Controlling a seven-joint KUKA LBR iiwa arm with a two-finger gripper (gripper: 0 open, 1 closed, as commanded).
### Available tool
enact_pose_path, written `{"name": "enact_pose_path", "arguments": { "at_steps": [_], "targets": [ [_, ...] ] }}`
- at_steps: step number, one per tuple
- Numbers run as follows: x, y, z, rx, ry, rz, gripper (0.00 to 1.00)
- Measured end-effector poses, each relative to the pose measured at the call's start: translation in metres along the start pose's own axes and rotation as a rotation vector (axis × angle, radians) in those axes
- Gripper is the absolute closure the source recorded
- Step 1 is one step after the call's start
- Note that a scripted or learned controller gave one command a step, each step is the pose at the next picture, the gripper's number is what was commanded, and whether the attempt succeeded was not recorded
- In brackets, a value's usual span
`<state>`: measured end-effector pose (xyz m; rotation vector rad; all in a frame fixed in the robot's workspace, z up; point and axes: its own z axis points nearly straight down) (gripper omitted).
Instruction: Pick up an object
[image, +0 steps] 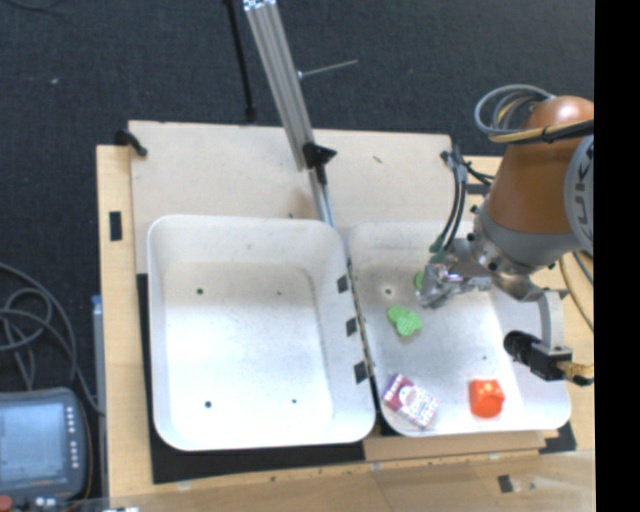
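Note:
In the right bin (520, 415) lie three objects: a green piece (404, 321) near the middle left, a red-and-white packet (411, 401) at the front left, and an orange-red block (486, 397) at the front right. My gripper (432, 289) hangs over the bin's middle, just up and to the right of the green piece. Nothing shows between its fingers.
The left bin (165, 250) sits beside the right one, with a dark divider strip (353, 322) between them. A metal pole (285, 85) rises from behind the bins. A black bracket (537, 355) sticks out from the arm over the right bin's right side.

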<state>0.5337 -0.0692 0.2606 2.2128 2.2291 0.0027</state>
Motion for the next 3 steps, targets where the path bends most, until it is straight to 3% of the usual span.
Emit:
{"name": "enact_pose_path", "arguments": {
  "at_steps": [3],
  "targets": [
    [0.157, -0.026, 0.01, 0.002, 0.0, 0.001, 1.0]
  ]
}}
